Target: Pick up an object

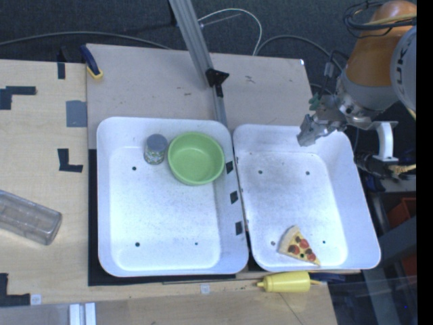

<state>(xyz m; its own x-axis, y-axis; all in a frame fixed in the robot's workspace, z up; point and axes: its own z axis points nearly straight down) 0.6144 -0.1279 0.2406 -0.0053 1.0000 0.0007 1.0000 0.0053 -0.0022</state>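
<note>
Hand: the hand [308, 135] hangs over the far edge of the right bin [338, 175], at the end of the grey arm with the orange band [379, 42]; whether it is spread or closed I cannot tell at this size, and nothing shows in its grip.
Task's thing, nearest candidate: a toy pizza slice [298, 245] lies flat in the near part of the right bin, well apart from the hand.
Other candidates: a green bowl [196, 158] and a small grey can [155, 148] stand just beside each other in the far part of the left bin [162, 235].
Outside the bins: a yellow mustard bottle [287, 283] lies on the surface at the near edge of the right bin; a clear plastic tumbler [27, 218] lies on its side far to the left.
Risk, pizza slice: it is thin and flat, so a descent may likely close above it or push it along the bin floor; a small offset would miss it.
Risk, bowl and can: they sit so close that reaching for one may knock the other; the bowl's wide rim may slip out.
Risk, bin wall: the hand is near the far rim, and a straight drop here would probably meet bare floor or the rim.
Writing: part of a marking shows on the arm's grey shell, too cropped to read; the can's label is too small to make out.
</note>
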